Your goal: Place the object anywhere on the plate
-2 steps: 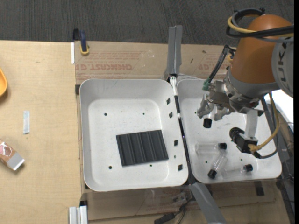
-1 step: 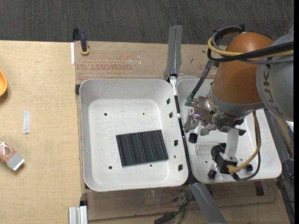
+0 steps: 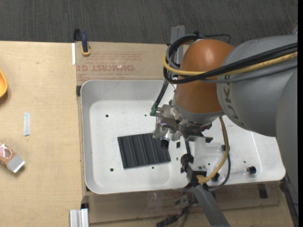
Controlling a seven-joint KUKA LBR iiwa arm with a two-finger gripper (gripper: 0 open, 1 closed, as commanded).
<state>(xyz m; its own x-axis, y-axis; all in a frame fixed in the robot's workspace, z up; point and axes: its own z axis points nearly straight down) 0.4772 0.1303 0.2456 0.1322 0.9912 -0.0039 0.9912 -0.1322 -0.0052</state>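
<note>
dark carpet runs across the top of the view, and below it a pale wooden table (image 3: 38,79) carries a sheet of printed cardboard (image 3: 113,63) and one shallow white bin (image 3: 94,126) seen from above at a slant. the grey arm (image 3: 265,84) with its orange band (image 3: 203,74) comes in from three o'clock and hangs over the bin's centre, cables looping around it.

the largest thing in the bin is a dark, flat, ribbed rectangle (image 3: 142,150), lying at about seven o'clock from the arm's wrist; i take it to be the plate, though it could equally be the object, and i cannot say which. the hand (image 3: 165,138) sits just at that rectangle's upper right corner, at roughly two o'clock on it, close enough to look like touching. whether it is open or closed, and whether it has anything in it, i cannot tell, since the wrist hides it.

judged from its look, the ribbed piece is thin, stiff and light, probably plastic or rubber; lying flat, it offers little to pinch except an edge, and the ribs would give some grip against slipping. an edge or corner seems the sensible place to take hold.

smaller things lie well apart: an orange rim (image 3: 2,84) at nine o'clock on the table's edge, a wrapped packet (image 3: 9,157) at eight o'clock, a small pale strip (image 3: 26,124) between them, and a blue clip (image 3: 84,41) at eleven o'clock.
</note>
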